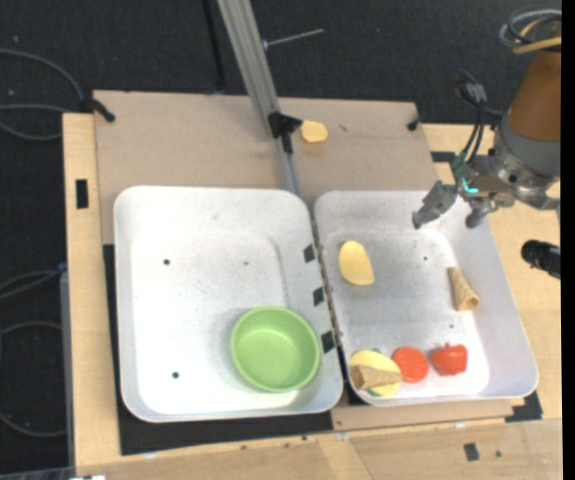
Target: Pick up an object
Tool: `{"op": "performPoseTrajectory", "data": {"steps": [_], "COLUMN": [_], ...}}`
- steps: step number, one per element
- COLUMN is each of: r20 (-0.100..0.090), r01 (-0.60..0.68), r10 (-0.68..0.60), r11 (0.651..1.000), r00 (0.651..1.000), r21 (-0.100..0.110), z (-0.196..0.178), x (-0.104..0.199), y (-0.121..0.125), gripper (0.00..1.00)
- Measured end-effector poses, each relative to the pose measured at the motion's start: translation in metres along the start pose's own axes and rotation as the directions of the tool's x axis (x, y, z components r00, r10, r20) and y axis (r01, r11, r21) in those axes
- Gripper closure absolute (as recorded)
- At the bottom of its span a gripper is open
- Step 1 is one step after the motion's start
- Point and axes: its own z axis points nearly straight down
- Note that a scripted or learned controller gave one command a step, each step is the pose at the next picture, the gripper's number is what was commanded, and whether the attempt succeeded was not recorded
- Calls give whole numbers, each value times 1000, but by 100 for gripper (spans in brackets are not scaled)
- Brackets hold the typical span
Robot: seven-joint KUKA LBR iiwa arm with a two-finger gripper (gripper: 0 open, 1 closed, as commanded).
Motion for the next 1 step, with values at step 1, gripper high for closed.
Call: {"op": "performPoseTrajectory", "data": {"steps": [1], "r20": [1], "r01": [-5], "r10": [5], "r11": [1000], "r00": [1000], "r21": [7], "z": [62], "x": [-1], "y": [-6], "gripper": [0]}}
